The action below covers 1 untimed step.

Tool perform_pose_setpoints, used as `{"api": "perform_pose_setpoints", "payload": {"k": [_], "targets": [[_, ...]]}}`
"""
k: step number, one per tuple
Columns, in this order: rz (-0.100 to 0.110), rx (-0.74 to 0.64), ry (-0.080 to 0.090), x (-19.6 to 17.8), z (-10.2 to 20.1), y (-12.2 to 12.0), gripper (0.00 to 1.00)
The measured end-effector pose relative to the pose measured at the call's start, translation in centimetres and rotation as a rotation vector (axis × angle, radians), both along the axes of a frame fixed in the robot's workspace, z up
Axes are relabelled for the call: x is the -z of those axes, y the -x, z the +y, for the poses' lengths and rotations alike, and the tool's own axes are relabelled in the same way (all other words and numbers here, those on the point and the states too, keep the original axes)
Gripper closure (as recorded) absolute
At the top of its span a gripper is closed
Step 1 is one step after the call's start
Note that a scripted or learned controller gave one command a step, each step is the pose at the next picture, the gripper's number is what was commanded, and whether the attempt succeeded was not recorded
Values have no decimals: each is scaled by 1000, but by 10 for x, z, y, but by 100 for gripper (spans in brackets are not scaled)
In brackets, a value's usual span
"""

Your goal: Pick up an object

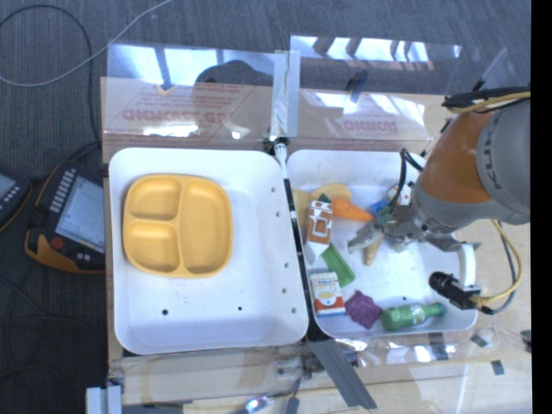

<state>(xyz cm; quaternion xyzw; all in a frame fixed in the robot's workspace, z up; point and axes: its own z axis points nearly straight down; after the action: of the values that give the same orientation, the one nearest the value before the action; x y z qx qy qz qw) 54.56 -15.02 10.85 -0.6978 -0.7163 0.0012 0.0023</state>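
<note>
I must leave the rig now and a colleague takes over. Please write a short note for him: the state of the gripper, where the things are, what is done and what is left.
Gripper: low inside the right bin, near its middle, close to the carrot. Whether it is open or shut cannot be told, and no object is seen in it.
Right bin: carrot, orange-and-white carton, green block, small carton, purple piece, green bottle lying near the front wall.
Left bin: yellow divided plate.
Done: arm has reached into the right bin.
Left: grasp one object and lift it.
</note>
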Motion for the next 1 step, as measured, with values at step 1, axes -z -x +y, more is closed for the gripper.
{"api": "perform_pose_setpoints", "payload": {"k": [1], "targets": [[-14,-64,1,19,-13,-43,0]]}}
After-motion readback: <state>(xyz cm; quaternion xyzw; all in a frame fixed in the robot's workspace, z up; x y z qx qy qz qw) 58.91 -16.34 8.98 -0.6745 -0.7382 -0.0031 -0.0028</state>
